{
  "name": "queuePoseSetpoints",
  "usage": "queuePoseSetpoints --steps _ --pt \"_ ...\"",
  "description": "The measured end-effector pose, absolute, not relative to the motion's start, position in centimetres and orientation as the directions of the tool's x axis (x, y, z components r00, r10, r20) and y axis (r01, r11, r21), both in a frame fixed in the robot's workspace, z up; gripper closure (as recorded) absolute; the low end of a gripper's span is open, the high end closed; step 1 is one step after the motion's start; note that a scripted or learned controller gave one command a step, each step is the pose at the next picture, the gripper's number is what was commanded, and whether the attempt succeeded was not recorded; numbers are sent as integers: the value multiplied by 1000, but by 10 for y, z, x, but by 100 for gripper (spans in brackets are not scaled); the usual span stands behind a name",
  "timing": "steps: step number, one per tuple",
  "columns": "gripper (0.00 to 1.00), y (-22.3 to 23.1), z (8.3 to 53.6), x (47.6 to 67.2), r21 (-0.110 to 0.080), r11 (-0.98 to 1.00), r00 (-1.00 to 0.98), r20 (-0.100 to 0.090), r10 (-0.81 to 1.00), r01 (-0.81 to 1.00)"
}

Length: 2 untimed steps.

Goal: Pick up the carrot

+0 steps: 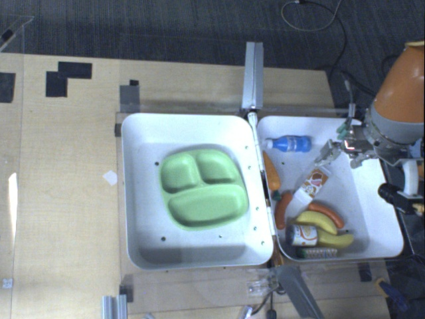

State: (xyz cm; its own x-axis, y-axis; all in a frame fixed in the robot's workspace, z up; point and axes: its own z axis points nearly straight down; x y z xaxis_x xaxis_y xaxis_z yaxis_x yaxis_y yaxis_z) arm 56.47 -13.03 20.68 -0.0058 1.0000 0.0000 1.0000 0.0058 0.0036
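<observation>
Two shallow white bins are sitting side by side on a wooden bench, seen from above at a slant. The left bin [136, 244] is holding a green divided plate [202, 186]. The right bin [392, 241] is holding a jumble of small items: a clear bottle with a blue label [289, 143] lying near the far wall, a white sachet or tube [312, 185] lying at an angle in the middle, a banana [322, 223] with a red sausage-like piece [327, 211] resting against it, and a small can [304, 234] near the front. The carrot [270, 171], slim and orange, is lying lengthwise tight against the right bin's left wall, just beside the divider between the bins, with another reddish piece [283, 209] just beyond its near end. The grey arm with its orange band is reaching in from the right, and the gripper [339, 148] is hovering over the far right part of that bin, well apart from the carrot, with the bottle and sachet lying between them. It is not clear whether the gripper is released or clenched; nothing is visibly held in it. The carrot is looking like a light, stiff, smooth toy, likely to slip or roll. Gripping across its thicker middle seems best, though the wall is crowding one side.
</observation>
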Motion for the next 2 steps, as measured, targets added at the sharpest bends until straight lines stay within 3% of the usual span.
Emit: queuePoseSetpoints --steps 1,2 --pt "0 -115 315 526 8 43 -43 -2 999 999" --pt "0 -103 222 630 3 -198 198 0 980 980"
